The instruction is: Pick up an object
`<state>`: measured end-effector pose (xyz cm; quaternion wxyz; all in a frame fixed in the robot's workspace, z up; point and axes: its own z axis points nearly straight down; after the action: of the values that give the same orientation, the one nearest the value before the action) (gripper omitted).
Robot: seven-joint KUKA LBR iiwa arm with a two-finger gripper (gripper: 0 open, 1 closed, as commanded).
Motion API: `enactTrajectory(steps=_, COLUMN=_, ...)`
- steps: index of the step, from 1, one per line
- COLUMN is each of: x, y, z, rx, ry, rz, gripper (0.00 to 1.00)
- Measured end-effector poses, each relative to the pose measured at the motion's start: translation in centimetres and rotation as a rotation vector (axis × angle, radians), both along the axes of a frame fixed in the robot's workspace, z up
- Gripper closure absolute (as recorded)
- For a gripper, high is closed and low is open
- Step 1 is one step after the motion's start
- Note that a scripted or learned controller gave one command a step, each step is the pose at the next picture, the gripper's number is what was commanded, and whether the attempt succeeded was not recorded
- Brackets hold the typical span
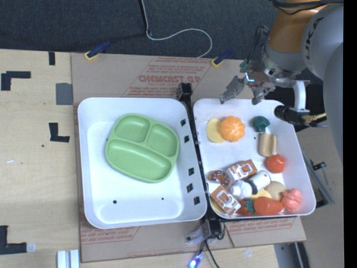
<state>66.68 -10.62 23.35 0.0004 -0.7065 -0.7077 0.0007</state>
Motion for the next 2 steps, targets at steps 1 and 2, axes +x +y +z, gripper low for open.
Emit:
enactTrajectory(steps=1, x=-2.7, y=-1.6, z=-15.5, rx=-0.001, ry=0.002, rz=-0.003, gripper=0.0)
enactTrajectory(steps=2, x=-2.5, y=-1.4, z=-13.9, rx=0.001, ry=0.0, rz=0.0, gripper=1.0)
